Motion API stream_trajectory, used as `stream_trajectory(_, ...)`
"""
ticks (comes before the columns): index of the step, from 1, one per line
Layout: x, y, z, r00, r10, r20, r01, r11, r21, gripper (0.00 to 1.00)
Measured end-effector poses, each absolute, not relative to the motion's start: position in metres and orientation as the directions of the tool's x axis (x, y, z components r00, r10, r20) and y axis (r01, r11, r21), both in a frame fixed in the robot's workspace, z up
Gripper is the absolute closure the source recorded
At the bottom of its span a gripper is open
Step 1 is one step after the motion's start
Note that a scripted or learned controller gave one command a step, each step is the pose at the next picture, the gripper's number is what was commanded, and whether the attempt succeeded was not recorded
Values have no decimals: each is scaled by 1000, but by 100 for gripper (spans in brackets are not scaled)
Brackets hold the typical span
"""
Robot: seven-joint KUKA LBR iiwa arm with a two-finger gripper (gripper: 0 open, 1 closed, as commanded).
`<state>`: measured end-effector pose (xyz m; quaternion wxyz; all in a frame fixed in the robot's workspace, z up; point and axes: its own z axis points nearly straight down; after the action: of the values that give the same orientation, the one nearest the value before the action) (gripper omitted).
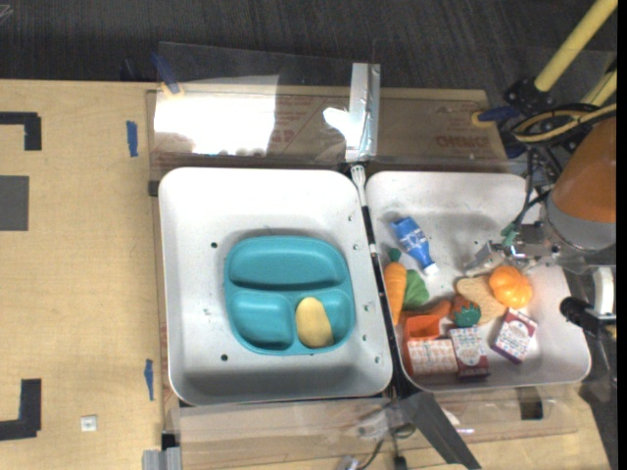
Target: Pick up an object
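Observation:
My gripper (498, 251) hangs over the right bin (460, 196), near its middle right, with the grey arm and its orange band (591, 179) reaching in from the right. Just below the gripper lies an orange fruit (510, 288), close to it or touching; I cannot tell which. Beside the fruit is a tan bread slice (474, 290). A blue tube (415, 243) lies to the left, with an orange carrot (395, 288) and its green top below it. Small red and white cartons (515, 339) (431, 355) sit along the front of the bin.
The left bin (196, 262) holds a teal divided tray (284, 272) with a yellow potato-like piece (313, 322) in its lower right compartment. A ridge (375, 282) separates the bins. Cables and a yellow pole (578, 37) stand at the back right.

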<state>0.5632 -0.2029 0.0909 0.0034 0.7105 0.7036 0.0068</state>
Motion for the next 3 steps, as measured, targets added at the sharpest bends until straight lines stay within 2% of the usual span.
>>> stream_trajectory(1,564,-205,101,11,1000,2,1000,-11,16,100)
stream_trajectory(2,564,-204,100,10,1000,4,1000,-10,14,0)
stream_trajectory(3,519,-206,91,140,990,17,990,-140,15,0)
